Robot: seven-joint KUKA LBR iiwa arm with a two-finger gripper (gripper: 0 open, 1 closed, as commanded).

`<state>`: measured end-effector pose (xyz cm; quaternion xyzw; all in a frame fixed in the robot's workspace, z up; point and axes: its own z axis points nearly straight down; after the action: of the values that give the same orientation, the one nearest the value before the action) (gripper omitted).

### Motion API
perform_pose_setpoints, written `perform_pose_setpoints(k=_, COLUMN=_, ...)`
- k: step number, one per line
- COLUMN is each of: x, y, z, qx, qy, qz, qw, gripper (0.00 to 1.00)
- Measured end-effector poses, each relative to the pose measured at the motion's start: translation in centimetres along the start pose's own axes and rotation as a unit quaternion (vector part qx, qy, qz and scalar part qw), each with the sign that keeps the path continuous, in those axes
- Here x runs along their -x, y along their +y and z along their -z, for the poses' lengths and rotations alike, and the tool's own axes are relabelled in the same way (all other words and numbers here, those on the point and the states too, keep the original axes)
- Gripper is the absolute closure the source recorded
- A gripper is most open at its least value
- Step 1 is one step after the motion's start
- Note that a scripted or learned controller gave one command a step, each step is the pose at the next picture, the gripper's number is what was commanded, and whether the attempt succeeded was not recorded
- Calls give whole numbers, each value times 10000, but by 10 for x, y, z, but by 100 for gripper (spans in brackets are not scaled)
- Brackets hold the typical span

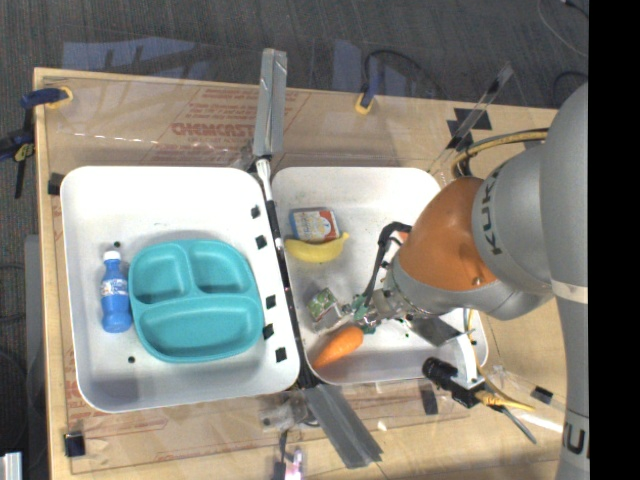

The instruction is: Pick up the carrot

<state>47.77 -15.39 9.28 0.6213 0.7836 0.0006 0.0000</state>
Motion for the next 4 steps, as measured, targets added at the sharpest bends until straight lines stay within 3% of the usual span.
perform_pose_setpoints(k=1, x=15, y=-3, z=0, qx=7, qy=-7, qz=110, qw=9999, gripper=0)
perform_pose_setpoints(k=2, x=15, y=-2, z=10, qx=11, qy=-9, qz=134, qw=9999, gripper=100)
perform_pose_setpoints(k=3, x=15, y=-2, z=10, qx=9, qy=-9, qz=136, qw=9999, gripper=0)
perform_pose_setpoints(k=4, x=2, y=-1, z=-1, qx=-12, qy=6, qz=101, qw=9999, gripper=0)
